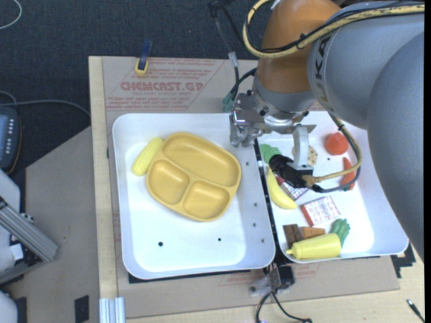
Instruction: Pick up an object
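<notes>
At the front of the right bin [377,244] lie a yellow cylinder [315,247], a green piece [340,229] touching its far end, and a brown block [293,234] just beside it. Behind them sits a red and white card [322,210]. A banana [279,192] lies along the bin's left wall, its far end under a black item [286,169].

In the left bin [135,241], a yellow divided plate [192,175] rests near the middle, with a corn cob [146,155] touching its left rim.

The gripper [269,138] hangs low over the far left corner of the right bin. Its two metal fingers [301,143] stand spread wide, one over the seam between the bins, the other further into the right bin. Nothing is clamped between them. A green object [271,151] lies in the gap below them, and the black item and the banana sit just on the near side. I cannot tell whether a fingertip touches the green object. A round cracker [312,157] lies beside the right finger, and an orange-red lump [335,142] and a red strip [348,170] lie further right.

Beyond the bins, printed cardboard [168,83] carries a blue and yellow clip [143,59].
</notes>
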